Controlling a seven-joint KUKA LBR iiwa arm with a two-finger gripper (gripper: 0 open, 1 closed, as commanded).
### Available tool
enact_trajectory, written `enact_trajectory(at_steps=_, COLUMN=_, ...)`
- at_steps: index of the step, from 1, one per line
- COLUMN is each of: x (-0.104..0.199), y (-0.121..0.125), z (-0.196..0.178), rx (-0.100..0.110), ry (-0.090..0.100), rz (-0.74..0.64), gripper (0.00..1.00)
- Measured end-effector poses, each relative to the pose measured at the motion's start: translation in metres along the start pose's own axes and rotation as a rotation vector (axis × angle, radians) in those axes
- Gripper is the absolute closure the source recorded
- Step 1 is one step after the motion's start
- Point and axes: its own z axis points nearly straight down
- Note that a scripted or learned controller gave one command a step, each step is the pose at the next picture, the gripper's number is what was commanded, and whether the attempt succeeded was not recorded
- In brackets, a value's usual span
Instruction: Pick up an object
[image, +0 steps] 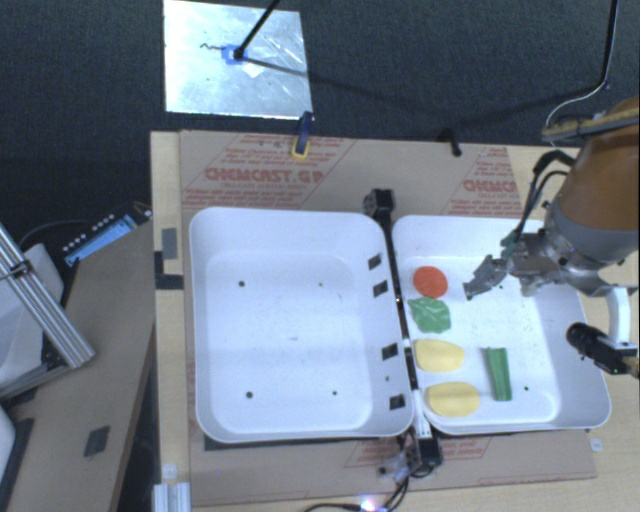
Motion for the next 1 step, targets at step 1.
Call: enact_trajectory(at_steps=1, x=0.1095, y=0.0483, z=-0.0835, rx=-0.012, ry=0.002, rz=-0.013, gripper=0.00)
